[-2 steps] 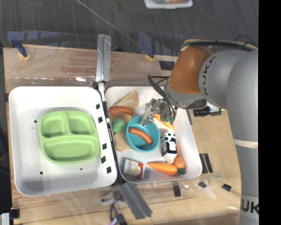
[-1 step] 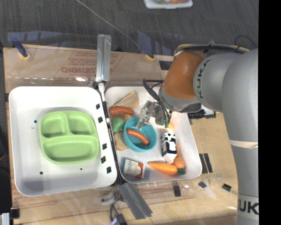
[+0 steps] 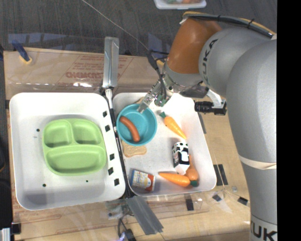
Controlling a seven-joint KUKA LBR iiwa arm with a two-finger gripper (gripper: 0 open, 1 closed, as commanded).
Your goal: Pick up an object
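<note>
Gripper point(image 3: 151, 100) sits at upper centre of frame, over the far rim of the blue bowl point(image 3: 143, 129) in the right bin point(image 3: 200, 141). Can't tell its grip state. Sausage point(image 3: 130, 129) lies in the bowl; carrot point(image 3: 173, 125) just right of it.

Arm point(image 3: 244, 94) is running off frame at 3 & 5 o'clock, covering right bin's point(image 3: 207, 155) 1 o'clock corner. Bowl point(image 3: 137, 124) is overlapping toast slice point(image 3: 135, 150) at its 12 o'clock edge. Tray point(image 3: 180, 4) at 12 o'clock is getting cut by top edge. Can point(image 3: 142, 180) label is reading too small to tell.
</note>
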